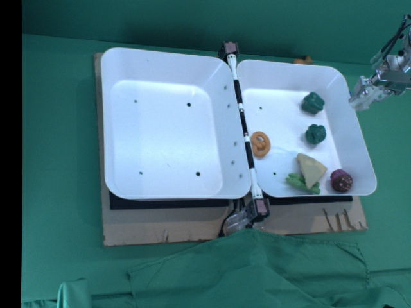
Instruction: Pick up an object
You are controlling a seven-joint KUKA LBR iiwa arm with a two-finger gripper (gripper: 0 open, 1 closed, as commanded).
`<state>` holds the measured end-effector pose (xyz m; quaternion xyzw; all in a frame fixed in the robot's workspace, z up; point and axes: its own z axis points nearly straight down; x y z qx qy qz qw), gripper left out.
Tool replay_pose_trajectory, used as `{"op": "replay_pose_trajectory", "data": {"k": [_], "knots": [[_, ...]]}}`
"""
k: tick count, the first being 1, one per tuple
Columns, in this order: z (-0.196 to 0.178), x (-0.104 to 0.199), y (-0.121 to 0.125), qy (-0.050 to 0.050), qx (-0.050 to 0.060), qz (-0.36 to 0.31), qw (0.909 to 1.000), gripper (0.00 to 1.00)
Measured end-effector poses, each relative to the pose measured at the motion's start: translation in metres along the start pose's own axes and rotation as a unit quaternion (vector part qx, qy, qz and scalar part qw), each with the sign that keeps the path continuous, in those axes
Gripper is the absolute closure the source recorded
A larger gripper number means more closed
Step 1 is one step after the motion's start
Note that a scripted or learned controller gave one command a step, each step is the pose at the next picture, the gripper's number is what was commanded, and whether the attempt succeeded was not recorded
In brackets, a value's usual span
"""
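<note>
The right bin (350,117) holds two green peppers (313,102), a pretzel (260,144) and cheese (311,170); the hand's (361,101) grip is unclear.

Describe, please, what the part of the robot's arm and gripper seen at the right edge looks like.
The gripper is pale silvery-grey metal, blocky and angular, with a lighter, whitish tip. Above it sits a boxy grey mount, and thin dark cables or rods run up from it towards the top right corner. Any finer markings are too small to make out.
</note>
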<state>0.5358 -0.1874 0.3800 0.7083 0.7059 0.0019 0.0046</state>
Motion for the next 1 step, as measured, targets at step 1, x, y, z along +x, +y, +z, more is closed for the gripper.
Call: {"op": "replay_pose_trajectory", "data": {"k": [1], "knots": [[-0.016, -0.0002, -0.0086, 0.0, 0.0, 0.0, 1.0, 1.0]]}}
